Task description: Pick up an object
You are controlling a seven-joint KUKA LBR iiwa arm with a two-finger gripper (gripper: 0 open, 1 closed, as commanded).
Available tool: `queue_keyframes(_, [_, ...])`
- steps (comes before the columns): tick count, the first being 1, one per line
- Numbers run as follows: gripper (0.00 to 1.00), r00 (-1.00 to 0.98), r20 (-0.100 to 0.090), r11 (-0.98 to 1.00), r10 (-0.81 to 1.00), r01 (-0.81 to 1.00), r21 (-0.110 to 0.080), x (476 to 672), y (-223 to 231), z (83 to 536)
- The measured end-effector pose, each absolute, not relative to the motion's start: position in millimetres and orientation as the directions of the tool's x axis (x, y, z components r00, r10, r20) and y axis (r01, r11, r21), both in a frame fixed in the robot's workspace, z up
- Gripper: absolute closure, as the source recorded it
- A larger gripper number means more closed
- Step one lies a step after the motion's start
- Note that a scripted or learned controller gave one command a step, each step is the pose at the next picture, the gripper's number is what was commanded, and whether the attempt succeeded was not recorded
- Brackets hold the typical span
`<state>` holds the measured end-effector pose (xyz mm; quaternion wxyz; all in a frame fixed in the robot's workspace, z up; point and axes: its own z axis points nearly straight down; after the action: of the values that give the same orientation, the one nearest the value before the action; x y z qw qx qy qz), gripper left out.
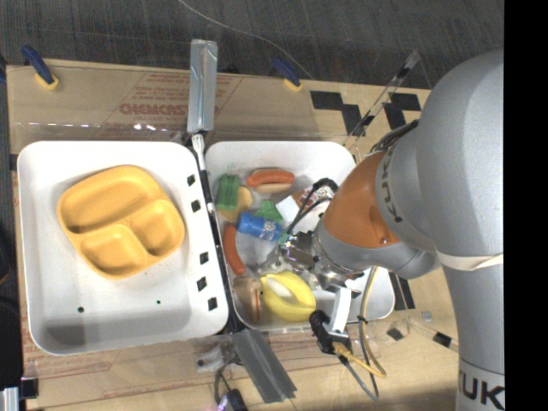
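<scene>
Reaching in from the right, my arm [445,187] hangs low over the right bin [330,151], orange band above the toys. My gripper [301,248] sits among them, but whether it is clenched or released I cannot tell. Just below it lies a yellow banana [287,296], long axis running roughly left to right near the bin's lower edge. A blue bottle [259,226] lies beside the gripper, pointing left-right. A hot dog [271,179] rests near the top edge. The left bin [43,255] holds a yellow divided tray [122,219]. The bench is brown cardboard [128,101] printed with reddish lettering too faint to read; my arm shows "KU".
</scene>
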<state>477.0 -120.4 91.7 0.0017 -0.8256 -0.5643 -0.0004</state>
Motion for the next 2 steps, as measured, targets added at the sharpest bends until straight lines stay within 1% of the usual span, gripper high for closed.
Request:
queue_keyframes(1, [0.00,0.416,0.001,-0.416,0.909,0.909,-0.005,554.2,-89.8,90.7])
queue_keyframes(2, [0.00,0.338,0.001,-0.338,0.941,0.941,-0.004,491.9,-121.8,91.4])
